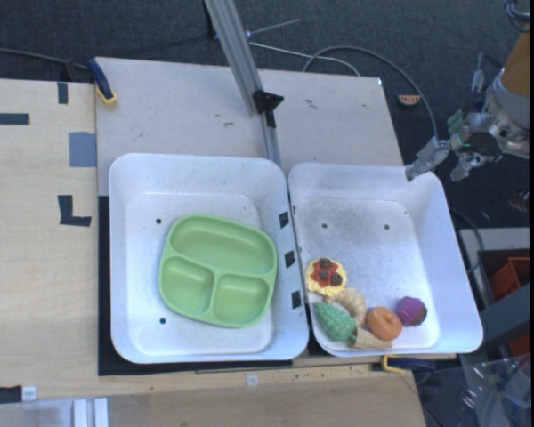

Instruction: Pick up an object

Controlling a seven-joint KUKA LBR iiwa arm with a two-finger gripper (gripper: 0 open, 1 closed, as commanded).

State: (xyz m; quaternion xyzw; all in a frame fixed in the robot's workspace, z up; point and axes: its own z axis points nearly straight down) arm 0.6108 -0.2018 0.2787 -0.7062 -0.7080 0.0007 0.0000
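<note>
Jaws (pixel 436 162) at the right bin's (pixel 445 238) far right rim, grip state unclear, toys (pixel 360 310) clustered well below-left, bare floor between

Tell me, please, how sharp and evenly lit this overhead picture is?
Camera view: soft overall, lighting even, no harsh glare on the white bins; the green tray reads clearly, the small toys blur together, and the gripper at the right is blurry.

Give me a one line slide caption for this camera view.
Gripper hovers at the right bin's far corner, toy food clustered at its near edge; green tray in the left bin.
</note>
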